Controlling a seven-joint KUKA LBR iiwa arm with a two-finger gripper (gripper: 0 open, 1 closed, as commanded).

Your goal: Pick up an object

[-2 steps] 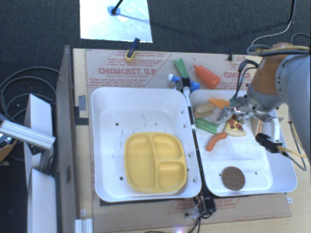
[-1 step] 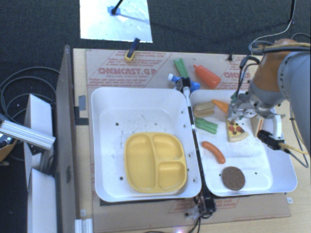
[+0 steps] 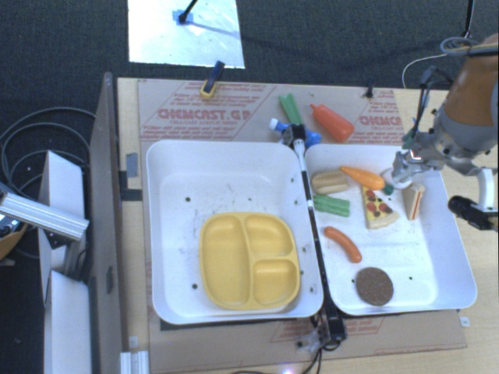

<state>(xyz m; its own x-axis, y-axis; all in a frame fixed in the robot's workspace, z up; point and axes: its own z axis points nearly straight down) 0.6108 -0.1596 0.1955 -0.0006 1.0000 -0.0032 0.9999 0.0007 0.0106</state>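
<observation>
The right bin [image 3: 444, 248] holds several toy foods: a tan bread roll [image 3: 330, 181], an orange carrot [image 3: 362, 178], a green bean pod [image 3: 332, 206], a pizza slice [image 3: 378, 208], a sandwich wedge [image 3: 414, 201], a red sausage [image 3: 343, 244] and a brown patty [image 3: 374, 285]. My gripper [image 3: 402, 174] hangs low over the bin's far right part, just right of the carrot's tip and above the gap between the pizza slice and the sandwich wedge. Nothing is visibly held in it.
The left bin [image 3: 179, 178] carries a yellow divided plate [image 3: 249, 259]. Behind the bins lie a green toy [image 3: 290, 107] and a red-orange bottle [image 3: 332, 123] on cardboard. A blue clamp [image 3: 295, 135] sits at the divider's far end. A black part [image 3: 470, 210] of the arm overhangs the right rim.
</observation>
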